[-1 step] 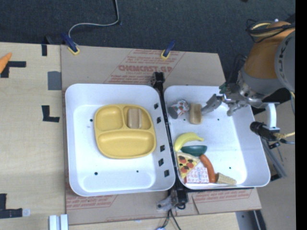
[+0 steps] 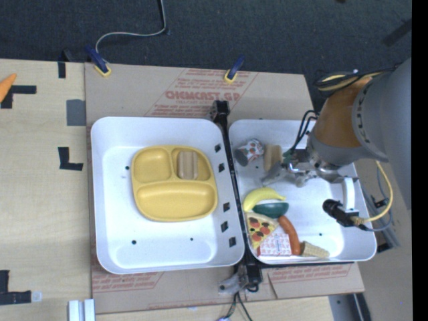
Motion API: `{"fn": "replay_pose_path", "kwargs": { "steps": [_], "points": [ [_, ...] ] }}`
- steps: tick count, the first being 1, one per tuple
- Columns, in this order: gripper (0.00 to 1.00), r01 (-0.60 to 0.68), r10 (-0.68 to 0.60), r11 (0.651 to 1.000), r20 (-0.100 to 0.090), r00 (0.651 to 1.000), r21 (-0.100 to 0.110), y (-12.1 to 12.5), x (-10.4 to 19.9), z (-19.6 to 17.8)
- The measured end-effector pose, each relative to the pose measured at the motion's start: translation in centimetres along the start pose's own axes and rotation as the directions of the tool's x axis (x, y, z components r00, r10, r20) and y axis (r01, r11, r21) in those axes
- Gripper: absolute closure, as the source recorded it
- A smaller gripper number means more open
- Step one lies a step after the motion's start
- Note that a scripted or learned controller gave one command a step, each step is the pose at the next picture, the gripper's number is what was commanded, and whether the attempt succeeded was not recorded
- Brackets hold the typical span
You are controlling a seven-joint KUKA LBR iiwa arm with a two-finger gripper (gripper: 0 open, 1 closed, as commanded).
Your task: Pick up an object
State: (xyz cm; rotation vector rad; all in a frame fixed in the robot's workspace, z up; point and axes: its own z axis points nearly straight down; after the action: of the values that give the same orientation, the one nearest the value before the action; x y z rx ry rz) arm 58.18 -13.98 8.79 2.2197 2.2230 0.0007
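Pizza slice [image 2: 259, 229] lies by the front edge of the right bin [image 2: 334, 249], hot dog [image 2: 288, 233] and cone [image 2: 314, 249] just beside it. Banana [image 2: 262, 195] and a dark green piece [image 2: 271, 208] sit mid-bin. Crumpled can [image 2: 251, 150] and tan block [image 2: 272, 157] are near the back-left corner. Gripper [image 2: 277, 174] hangs low just under the block; can't tell its finger state. Left bin [image 2: 110, 199] has a yellow divided plate [image 2: 175, 182].

Glossy plastic tray [image 2: 175, 202]; smooth white bins [image 2: 110, 199]; cardboard [image 2: 194, 92].
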Motion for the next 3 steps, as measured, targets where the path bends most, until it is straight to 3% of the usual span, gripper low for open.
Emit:
{"fn": "replay_pose_path", "kwargs": {
  "steps": [1,2,3],
  "points": [
    [0.0,-0.001,0.001,1.0,0.004,1.0,0.012,5.6,3.9,0.3],
    [1.0,0.0,0.0,1.0,0.003,1.0,0.003,5.8,4.1,-0.6],
    [1.0,0.0,0.0,1.0,0.002,1.0,-0.005,8.7,5.1,-15.6]
  ]
}}
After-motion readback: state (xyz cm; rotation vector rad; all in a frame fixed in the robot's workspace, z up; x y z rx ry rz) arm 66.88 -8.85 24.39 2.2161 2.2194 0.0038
